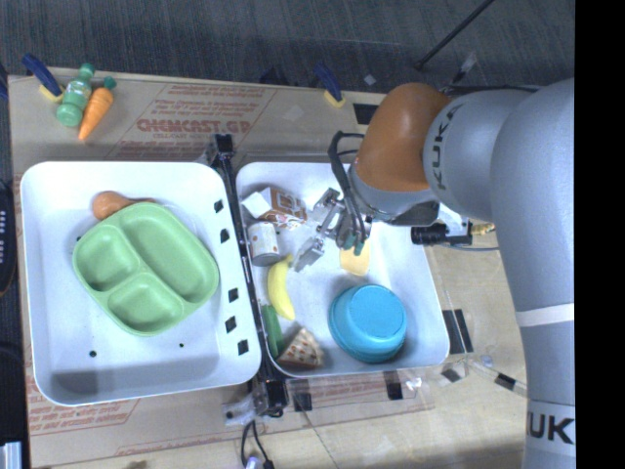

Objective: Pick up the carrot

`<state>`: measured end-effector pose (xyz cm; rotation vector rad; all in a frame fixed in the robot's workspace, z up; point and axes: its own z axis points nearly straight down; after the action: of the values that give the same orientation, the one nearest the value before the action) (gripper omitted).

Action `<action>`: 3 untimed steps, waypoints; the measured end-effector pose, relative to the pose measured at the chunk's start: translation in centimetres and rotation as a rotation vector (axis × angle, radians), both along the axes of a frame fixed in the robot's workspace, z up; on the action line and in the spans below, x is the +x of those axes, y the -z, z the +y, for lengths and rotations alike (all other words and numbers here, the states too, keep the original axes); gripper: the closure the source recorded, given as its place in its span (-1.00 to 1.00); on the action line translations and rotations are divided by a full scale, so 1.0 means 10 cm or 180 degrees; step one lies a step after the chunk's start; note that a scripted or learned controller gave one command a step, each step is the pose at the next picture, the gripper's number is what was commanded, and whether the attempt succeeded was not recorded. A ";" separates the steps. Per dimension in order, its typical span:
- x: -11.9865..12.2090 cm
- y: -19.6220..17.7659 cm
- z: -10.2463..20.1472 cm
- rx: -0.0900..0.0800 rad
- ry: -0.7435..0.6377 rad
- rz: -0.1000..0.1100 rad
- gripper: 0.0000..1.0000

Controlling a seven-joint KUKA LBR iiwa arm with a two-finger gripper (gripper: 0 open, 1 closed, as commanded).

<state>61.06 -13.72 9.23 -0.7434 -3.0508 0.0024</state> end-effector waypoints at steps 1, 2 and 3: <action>-0.31 -0.76 -0.41 -0.0010 0.0872 -0.0015 -1.00; -0.27 -1.37 -0.74 -0.0015 0.0641 -0.0022 -1.00; -0.47 -0.04 -0.72 -0.0006 0.0590 0.0006 -1.00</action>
<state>56.36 -20.89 9.61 -1.0221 -2.9675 0.0057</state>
